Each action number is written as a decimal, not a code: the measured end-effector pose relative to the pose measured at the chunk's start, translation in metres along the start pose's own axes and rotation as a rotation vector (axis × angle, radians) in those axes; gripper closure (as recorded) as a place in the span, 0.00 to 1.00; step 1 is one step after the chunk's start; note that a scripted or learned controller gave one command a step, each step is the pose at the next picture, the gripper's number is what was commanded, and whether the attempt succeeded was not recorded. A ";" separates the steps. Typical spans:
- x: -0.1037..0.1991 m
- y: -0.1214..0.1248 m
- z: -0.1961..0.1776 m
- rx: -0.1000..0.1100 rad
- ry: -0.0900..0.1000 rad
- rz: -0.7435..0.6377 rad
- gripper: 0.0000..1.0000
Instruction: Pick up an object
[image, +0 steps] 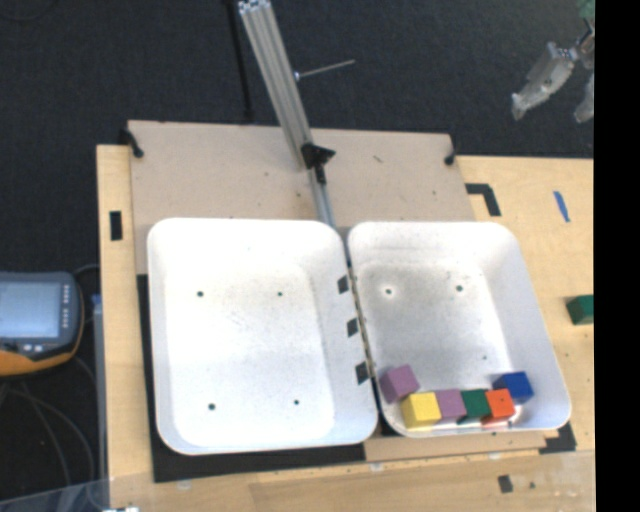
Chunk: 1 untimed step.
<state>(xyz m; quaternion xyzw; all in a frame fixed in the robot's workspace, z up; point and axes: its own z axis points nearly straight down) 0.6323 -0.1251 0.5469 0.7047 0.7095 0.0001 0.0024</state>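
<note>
The smooth shallow white plastic left bin (250, 335) has a speckled floor. Along the near edge of the matching right bin (455, 260) sit small matte cubes: purple cube (399, 381), yellow cube (422, 409), mauve cube (451, 404), green cube (474, 404), orange cube (499, 404), blue cube (513, 384). The pale metallic gripper (548, 80) hangs beyond the bench's far right corner, well apart from them.

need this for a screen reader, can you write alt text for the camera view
Two shallow white bins sit side by side on a wooden bench; the right bin holds small coloured blocks clustered along its near edge. The gripper hangs at the top right, away from both bins.
</note>
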 end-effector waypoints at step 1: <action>-0.002 0.029 0.001 0.000 0.000 0.001 0.00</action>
